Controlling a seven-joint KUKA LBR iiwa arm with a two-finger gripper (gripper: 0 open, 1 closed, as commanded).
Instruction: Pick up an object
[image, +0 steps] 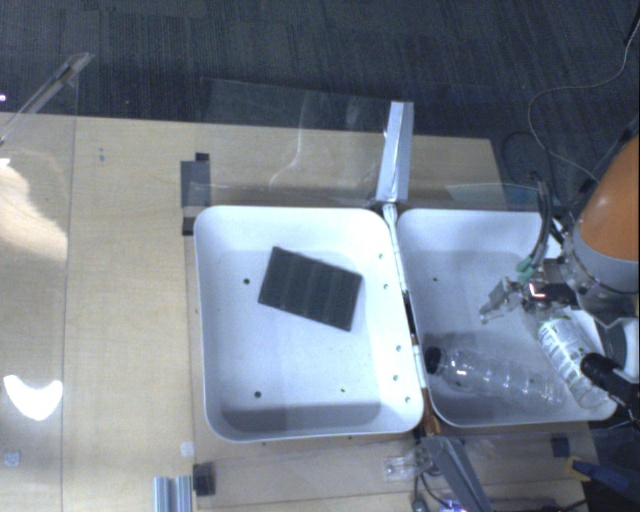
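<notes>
Tool (512, 293) hovers in right bin (450, 235) just above clear bottle (495, 374)

Gripper (510, 295) low, reaching from right

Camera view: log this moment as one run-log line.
arm: over right white bin | tool: above clear plastic bottle | left white bin: dark grey ribbed rectangular pad

Two shallow white bins, the left bin (215, 300) and right bin (450, 240), sit side by side on a pale wooden worktop (110, 330), above dark carpet (300, 40).
</notes>
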